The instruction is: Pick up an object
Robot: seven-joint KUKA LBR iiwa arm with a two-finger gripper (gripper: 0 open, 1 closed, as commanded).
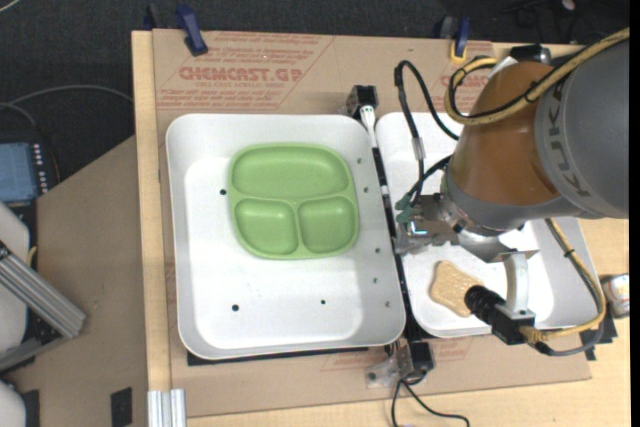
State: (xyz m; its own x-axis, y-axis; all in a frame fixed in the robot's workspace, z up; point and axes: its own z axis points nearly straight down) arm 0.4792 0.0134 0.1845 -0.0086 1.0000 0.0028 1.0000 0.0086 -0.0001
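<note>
- desk: brown board top carrying 2 shallow white bins side by side.
- arm: grey with orange band, reaches in from the right and hangs over the right bin, covering most of it. Wrist points down toward the bin's left half, close to the divider between the 2 bins.
- left bin: holds a green 3-compartment tray, lying flat in the upper middle, well apart from the arm. Long axis runs left-right.
- tan object: small, flat, cracker-like, on the right bin floor near its front-left corner. Looks like the nearer pick target.
- key relation: tan object lies just below and slightly right of the wrist end in this view, i.e. toward the bin's front edge. Its long axis runs roughly diagonal, upper-left to lower-right.
- jaws: hidden under the wrist housing; cannot tell how far open they are or whether they hold anything.
- judgement: next move likely needs a short shift toward the front edge before descending; the bin wall near the object could crowd the approach.
</note>
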